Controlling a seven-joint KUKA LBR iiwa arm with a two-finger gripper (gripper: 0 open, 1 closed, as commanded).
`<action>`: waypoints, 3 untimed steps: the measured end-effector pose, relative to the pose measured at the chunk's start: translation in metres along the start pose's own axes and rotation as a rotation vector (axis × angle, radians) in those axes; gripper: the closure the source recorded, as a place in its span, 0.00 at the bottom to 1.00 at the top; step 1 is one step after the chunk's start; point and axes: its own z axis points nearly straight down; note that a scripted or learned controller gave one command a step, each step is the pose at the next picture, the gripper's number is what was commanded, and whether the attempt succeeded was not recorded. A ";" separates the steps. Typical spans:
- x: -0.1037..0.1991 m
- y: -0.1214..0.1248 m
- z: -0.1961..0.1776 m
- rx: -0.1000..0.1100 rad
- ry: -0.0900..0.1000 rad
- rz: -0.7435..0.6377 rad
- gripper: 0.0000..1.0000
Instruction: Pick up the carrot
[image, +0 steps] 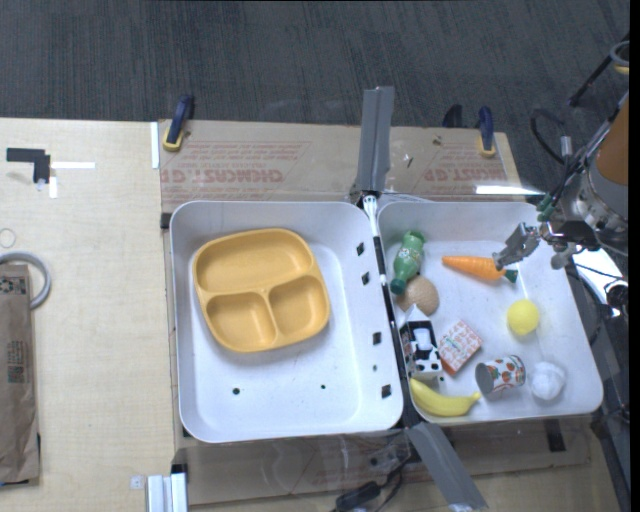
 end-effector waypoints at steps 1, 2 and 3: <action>0.015 0.028 -0.029 -0.002 -0.001 0.081 0.00; -0.001 0.069 0.070 -0.001 0.000 -0.046 0.00; -0.011 0.083 0.151 -0.004 -0.001 -0.186 0.00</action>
